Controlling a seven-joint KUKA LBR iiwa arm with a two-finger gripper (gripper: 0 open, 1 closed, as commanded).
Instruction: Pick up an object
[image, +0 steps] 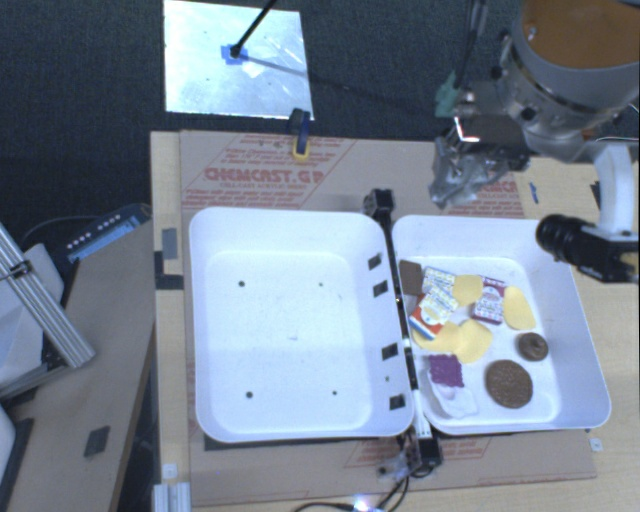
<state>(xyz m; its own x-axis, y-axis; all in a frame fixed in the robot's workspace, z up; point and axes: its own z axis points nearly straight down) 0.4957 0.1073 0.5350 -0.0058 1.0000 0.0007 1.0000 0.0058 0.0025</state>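
- My two-finger metal gripper (462, 182) hangs above the bench behind the right shallow white plastic bin (580, 330); I cannot tell how it is set, and nothing shows in it.
- I judge this the approach step: no object picked.
- Candidates lie in that bin: a brown round cookie (509, 383), a yellow flat chip (518, 309), a purple pouch (446, 371).
- Next I must come forward over the bin and descend onto one item.
- The left white bin (210, 330) sits alongside.
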